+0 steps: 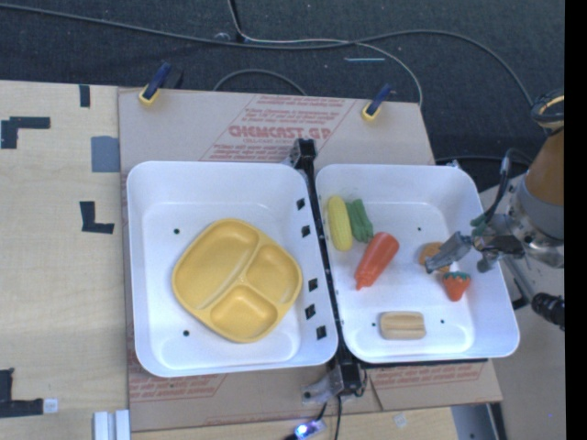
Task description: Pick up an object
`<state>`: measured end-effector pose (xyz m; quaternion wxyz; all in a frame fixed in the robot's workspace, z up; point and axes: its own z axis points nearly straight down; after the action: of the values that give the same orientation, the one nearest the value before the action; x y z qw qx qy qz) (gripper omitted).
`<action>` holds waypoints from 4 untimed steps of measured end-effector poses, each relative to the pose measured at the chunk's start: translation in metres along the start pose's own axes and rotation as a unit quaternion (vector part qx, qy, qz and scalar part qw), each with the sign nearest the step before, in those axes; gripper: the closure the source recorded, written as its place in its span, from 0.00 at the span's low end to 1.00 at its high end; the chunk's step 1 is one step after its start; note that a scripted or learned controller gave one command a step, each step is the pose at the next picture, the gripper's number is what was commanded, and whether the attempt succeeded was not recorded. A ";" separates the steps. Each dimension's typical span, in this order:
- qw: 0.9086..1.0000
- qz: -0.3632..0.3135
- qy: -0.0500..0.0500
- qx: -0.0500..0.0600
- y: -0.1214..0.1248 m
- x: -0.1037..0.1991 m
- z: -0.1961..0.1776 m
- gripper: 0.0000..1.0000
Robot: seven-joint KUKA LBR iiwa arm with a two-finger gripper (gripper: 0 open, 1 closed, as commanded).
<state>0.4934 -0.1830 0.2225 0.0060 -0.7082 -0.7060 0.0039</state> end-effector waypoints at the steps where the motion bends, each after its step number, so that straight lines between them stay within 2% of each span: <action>1: 1.000 -0.002 -0.001 -0.005 0.002 0.000 -0.005 0.00; 2: 1.000 -0.001 -0.001 -0.002 -0.002 -0.003 0.042 0.00; 3: 1.000 -0.002 0.000 -0.001 -0.001 0.001 0.108 0.00; 4: 1.000 -0.002 -0.002 -0.005 -0.001 0.001 0.140 0.00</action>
<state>0.4902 -0.1818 0.0821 0.0010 -0.7071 -0.7071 0.0016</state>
